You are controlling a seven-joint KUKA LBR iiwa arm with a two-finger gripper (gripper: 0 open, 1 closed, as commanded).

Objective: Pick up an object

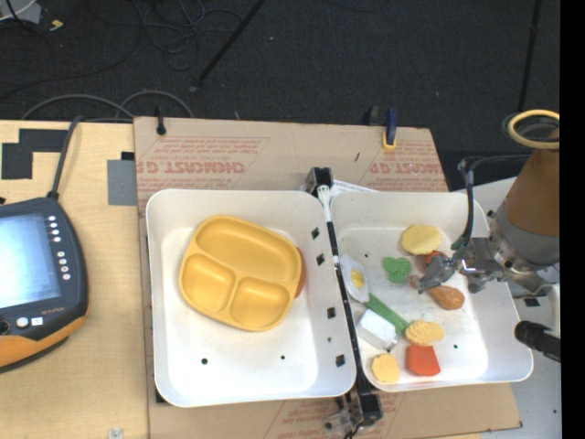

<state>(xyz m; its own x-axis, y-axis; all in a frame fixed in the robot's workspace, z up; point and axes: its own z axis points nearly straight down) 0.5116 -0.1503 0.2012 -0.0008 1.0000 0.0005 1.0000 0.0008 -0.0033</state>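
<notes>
A dark carpeted floor (274,53) lies beyond the table's far edge, crossed by loose black cables (228,44). Printed cardboard (274,158) covers the table's middle, with pale wood (101,355) at its left edge.

In the right bin (494,359), toys crowd the middle and six o'clock side; bare floor lies open toward twelve o'clock. The yellow tray (239,273) fills the left bin's (174,364) centre, leaving room along six o'clock.

The two-finger gripper (437,273) sits low in the right shallow white bin (484,359). A brown oval toy piece (447,295) lies just beside its jaws, a round yellow toy piece (421,240) behind them, and a yellow divided plastic plate (239,272) well left in the left shallow white bin (174,355).
</notes>
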